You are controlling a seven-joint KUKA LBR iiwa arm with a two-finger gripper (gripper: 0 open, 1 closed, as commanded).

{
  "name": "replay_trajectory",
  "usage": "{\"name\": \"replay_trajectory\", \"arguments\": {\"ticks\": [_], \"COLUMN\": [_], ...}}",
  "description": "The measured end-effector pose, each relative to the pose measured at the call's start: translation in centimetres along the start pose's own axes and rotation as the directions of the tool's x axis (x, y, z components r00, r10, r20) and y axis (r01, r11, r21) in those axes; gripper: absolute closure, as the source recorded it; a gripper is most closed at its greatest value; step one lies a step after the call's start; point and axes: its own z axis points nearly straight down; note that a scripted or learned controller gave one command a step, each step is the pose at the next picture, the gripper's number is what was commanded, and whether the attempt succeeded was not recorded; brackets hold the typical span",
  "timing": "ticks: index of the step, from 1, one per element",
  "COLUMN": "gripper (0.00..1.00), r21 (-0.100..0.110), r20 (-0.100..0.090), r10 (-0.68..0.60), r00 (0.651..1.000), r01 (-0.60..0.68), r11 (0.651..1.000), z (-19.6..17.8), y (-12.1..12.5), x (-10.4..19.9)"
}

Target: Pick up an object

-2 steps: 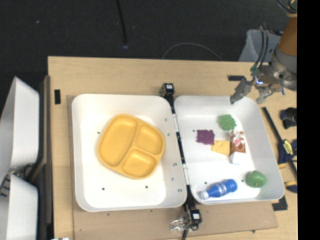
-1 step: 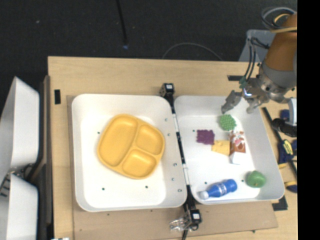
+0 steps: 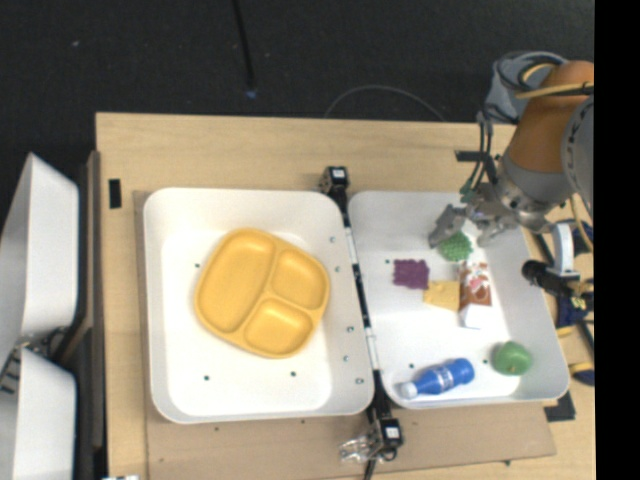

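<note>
The right bin [image 3: 400, 353] holds several small objects: a purple block [image 3: 410, 273], a yellow wedge [image 3: 441, 295], a red-and-white packet [image 3: 476, 292], a green ball [image 3: 512, 358], a blue bottle [image 3: 441, 378] lying on its side, and a light green object [image 3: 456, 247]. My gripper [image 3: 466, 226] hangs over the bin's far right part, directly above the light green object. Its fingers spread to either side of that object, and I cannot tell whether they touch it.
The left bin [image 3: 170, 368] carries a yellow three-compartment plate [image 3: 262, 291]. The arm's orange band [image 3: 545, 128] and grey wrist rise over the bench's right side. Cables and blue-handled tools [image 3: 566, 268] lie beside the right bin's right edge.
</note>
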Motion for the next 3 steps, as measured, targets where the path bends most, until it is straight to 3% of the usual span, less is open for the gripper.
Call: {"name": "replay_trajectory", "arguments": {"ticks": [1,2,3], "gripper": [0.0,1.0,1.0], "r21": [-0.002,-0.008,-0.009], "r20": [0.001,0.002,0.0], "r10": [0.002,0.003,0.003], "r00": [1.0,1.0,1.0], "r01": [-0.002,-0.003,-0.003], "r11": [1.0,1.0,1.0], "z": [5.2,3.7,-0.8], "y": [0.0,0.2,-0.2], "x": [-0.1,-0.3,-0.6]}}
